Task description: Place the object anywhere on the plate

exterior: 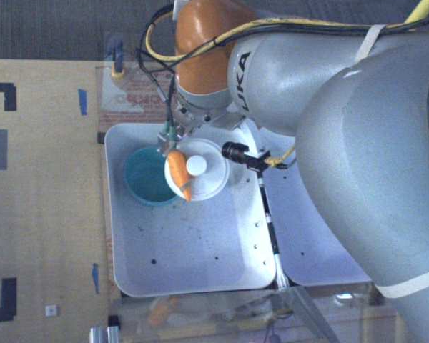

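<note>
Arm (322,113): grey, reaching in from right over bins | gripper (173,143): above left bin (193,263), finger spread cannot be told | carrot (178,171): on white plate (213,179), left edge | teal bowl (146,177): touching plate's left

carrot (177,171): orange, tilted; over white plate (213,181) left rim

Robot lab, KUKA arm (329,106), taped bench (43,191)
</note>
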Robot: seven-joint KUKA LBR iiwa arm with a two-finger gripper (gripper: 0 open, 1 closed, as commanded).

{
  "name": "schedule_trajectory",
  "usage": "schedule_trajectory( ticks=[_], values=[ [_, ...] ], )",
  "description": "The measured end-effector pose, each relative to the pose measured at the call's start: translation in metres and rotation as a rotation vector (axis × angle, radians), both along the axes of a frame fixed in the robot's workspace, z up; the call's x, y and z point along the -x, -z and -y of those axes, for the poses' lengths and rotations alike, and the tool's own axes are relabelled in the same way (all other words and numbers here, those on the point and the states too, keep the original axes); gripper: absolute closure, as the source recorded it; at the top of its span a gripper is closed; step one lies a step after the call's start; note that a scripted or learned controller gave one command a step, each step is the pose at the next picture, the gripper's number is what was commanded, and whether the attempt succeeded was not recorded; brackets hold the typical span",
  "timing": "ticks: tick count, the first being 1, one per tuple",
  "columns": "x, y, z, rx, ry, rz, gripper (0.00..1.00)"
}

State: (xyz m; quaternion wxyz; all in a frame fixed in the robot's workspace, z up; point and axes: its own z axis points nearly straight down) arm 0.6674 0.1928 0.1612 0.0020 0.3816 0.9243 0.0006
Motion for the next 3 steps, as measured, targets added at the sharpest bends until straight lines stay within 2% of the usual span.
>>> schedule_trajectory(
  ticks=[1,2,3],
  values=[
    [0.0,-0.001,0.0,-0.001,0.0,0.002,0.0],
    [0.037,-0.11,0.043,-0.001,0.234,0.0,0.0],
    [0.01,-0.118,0.083,-0.002,0.703,0.0,0.0]
  ],
)
